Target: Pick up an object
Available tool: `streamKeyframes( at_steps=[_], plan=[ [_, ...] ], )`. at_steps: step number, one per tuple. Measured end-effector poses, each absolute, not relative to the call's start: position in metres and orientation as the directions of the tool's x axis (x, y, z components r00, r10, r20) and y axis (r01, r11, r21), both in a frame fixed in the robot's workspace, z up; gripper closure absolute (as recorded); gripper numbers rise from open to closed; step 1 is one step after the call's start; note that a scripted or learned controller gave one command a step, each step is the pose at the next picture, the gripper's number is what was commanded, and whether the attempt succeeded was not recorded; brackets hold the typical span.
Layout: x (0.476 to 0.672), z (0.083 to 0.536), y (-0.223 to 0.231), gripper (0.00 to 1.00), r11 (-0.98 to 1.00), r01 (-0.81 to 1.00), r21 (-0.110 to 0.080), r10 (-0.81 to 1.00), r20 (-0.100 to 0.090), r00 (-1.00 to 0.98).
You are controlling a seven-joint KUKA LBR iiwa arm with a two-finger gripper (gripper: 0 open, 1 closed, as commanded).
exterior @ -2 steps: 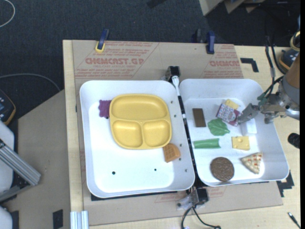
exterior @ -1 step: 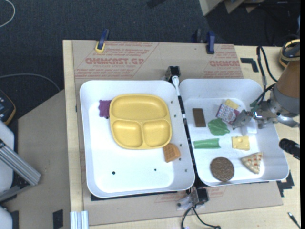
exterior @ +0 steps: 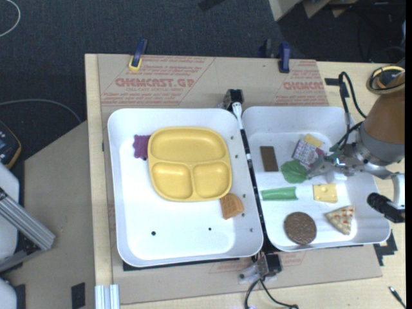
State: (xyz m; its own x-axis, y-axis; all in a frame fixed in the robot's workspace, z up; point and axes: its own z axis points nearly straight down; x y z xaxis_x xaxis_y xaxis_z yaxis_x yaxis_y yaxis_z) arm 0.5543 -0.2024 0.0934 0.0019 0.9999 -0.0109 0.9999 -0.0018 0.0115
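- The counter [exterior: 96, 172] carries two shallow white bins side by side: the left bin [exterior: 129, 192] and the right bin [exterior: 283, 124].
- The arm [exterior: 386, 124] reaches in from the right, with its orange band above the grey wrist, over the right bin's right side.
- The gripper [exterior: 324, 164] sits low in the right bin, near its middle, pointing left toward the green leaf-shaped piece [exterior: 295, 171] and just beside the crinkled wrapper [exterior: 306, 150].
- Whether the gripper is released or clenched cannot be told; the tips blur into the clutter, and nothing can clearly be seen between them.
- In the right bin also lie a brown rectangular bar [exterior: 268, 159] at upper left, a yellow block [exterior: 313, 140] behind the wrapper, a green stick [exterior: 279, 194] below the leaf piece, a cheese wedge [exterior: 325, 192] to its right, a round brown cookie [exterior: 300, 228] at the front and a pizza slice [exterior: 341, 219] at front right.
- In the left bin rests a yellow divided plate [exterior: 190, 163], with a purple item [exterior: 140, 145] touching its left edge and a small tan bread piece [exterior: 232, 206] just off its lower right corner.
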Motion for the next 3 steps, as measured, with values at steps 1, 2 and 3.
streamKeyframes(
  at_steps=[1,2,3],
  plan=[
    [0.559,0.111,-0.205,1.00,-0.002,1.000,0.027,1.000,-0.018,0.002],
    [0.566,0.167,-0.214,1.00,0.000,1.000,0.006,1.000,-0.003,0.000],
    [0.567,0.220,-0.214,1.00,0.001,1.000,0.007,1.000,-0.003,-0.001]
  ],
)
